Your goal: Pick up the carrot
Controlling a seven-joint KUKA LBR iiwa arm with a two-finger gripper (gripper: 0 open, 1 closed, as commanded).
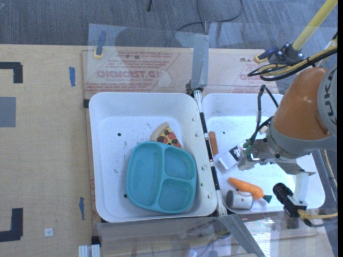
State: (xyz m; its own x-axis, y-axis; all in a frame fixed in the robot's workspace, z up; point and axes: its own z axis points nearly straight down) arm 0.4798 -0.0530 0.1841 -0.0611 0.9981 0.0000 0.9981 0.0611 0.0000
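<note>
The carrot (pixel 246 187), orange with a small green tip at its right end, lies near the front of the right bin (pixel 230 116). My gripper (pixel 246 158) hangs over the middle of that bin, a little behind the carrot and apart from it. Nothing from the bin appears lifted. The arm's orange band and grey wrist cover the right part of the bin.
A small white and grey cup (pixel 239 199) touches the carrot's front side. A brown stick (pixel 213 142) and a white and black piece (pixel 228 158) lie by the bin's left wall. The left bin (pixel 107 143) holds a teal divided plate (pixel 162 177) and a pizza slice (pixel 166 135).
</note>
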